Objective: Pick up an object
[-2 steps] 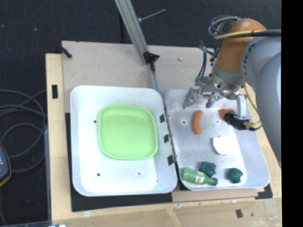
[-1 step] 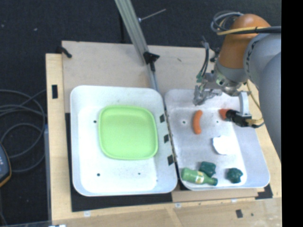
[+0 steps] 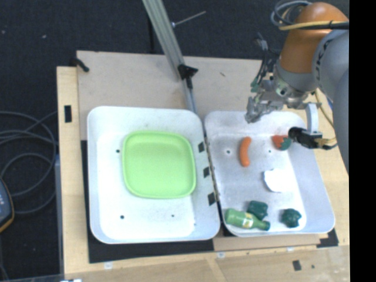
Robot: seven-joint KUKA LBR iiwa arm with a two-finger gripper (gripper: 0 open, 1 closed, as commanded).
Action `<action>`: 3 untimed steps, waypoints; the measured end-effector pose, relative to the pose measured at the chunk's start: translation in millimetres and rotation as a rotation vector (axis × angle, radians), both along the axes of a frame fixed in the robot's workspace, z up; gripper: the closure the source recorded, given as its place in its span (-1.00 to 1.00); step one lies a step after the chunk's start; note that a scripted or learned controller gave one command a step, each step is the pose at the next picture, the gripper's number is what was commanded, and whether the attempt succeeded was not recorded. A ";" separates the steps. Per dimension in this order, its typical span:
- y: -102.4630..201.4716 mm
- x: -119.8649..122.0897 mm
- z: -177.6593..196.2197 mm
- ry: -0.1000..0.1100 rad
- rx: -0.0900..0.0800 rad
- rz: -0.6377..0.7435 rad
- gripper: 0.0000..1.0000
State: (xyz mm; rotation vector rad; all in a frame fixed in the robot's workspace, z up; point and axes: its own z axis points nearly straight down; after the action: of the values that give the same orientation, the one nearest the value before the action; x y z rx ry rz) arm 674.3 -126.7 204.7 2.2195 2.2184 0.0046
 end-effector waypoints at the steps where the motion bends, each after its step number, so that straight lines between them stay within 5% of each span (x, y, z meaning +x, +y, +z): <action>1: -0.8 0.5 26.9 0.001 0.000 0.000 1.00; 3: 88.1 -56.9 30.0 0.004 0.001 0.003 1.00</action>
State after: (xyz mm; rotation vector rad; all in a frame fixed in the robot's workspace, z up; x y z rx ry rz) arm 617.4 -38.5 234.7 2.2184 2.2251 0.0013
